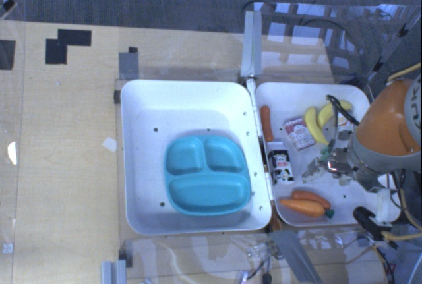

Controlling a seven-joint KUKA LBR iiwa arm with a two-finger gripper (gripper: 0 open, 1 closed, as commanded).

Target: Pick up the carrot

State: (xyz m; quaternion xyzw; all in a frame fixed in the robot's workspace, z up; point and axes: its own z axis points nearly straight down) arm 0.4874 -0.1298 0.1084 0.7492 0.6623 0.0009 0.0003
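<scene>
Far to the left of the pincer (321, 166), in the left white bin (142, 144), lies a blue divided plate (207, 174), flat on the bin floor. Closer, still left of the pincer, a hot dog (266, 123) lies along the left wall of the right white bin (359, 97), and a small black-and-white carton (281, 166) stands just below it. A red-and-white packet (299, 132) and a banana (321, 120) sit up and to the left of the pincer, near it. The carrot (304, 206) lies just below the pincer, beside a second orange piece (311, 197), apart from the fingers. The pincer's fingers stand apart with nothing between them, just above the bin floor.
</scene>
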